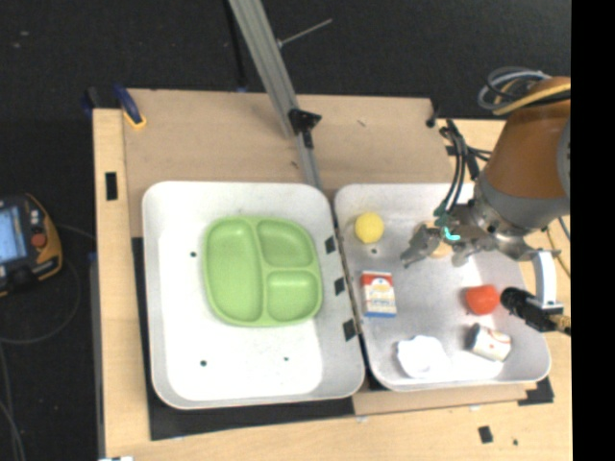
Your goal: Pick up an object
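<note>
Over the right-hand white bin (384, 373), your two-finger gripper (423, 246) hangs low near the back, and you cannot tell from this angle how the tool is set, nor whether it touches anything. Nothing sits in it that you can see. The nearest candidate is the small yellow ball (369, 227), just beside the gripper toward the bin's left wall. If you go for it, come down centred over it, since a round thing will likely roll off a skewed pinch. The red and white carton (379, 294) lies near, below the ball. Farther front sit an orange-red rounded object (482, 299), a white crumpled lump (420, 356) and a small white block (488, 343). The left-hand bin (173, 286) holds a green divided plastic tray (261, 271), well apart.
</note>
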`<state>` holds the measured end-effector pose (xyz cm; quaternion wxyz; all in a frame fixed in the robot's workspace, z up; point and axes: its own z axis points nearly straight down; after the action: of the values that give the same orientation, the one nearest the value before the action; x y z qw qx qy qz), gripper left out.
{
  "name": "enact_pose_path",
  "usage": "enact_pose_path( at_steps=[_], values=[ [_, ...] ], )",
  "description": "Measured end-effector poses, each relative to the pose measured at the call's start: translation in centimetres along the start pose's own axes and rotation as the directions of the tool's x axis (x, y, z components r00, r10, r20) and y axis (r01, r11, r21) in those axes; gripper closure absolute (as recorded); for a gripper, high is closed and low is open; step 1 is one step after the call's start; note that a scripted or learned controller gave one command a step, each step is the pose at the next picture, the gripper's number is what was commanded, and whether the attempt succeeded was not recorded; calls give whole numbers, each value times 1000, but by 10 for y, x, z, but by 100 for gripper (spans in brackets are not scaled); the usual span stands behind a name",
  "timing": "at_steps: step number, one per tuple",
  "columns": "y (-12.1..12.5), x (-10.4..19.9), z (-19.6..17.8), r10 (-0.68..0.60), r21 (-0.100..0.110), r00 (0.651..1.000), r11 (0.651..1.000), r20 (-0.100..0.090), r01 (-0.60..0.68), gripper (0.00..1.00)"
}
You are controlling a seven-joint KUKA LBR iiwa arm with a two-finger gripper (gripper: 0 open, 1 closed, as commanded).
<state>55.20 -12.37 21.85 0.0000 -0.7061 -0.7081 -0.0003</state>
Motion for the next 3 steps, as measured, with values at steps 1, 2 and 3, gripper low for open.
enact_pose_path(
  at_steps=[1, 2, 3],
  values=[
    [0, 0, 0, 0, -1, 1000, 1000, 0, 0, 0],
    [1, 9, 56, 2, 4, 1000, 1000, 1, -2, 0],
    [6, 4, 99, 4, 2, 1000, 1000, 2, -4, 0]
  ],
)
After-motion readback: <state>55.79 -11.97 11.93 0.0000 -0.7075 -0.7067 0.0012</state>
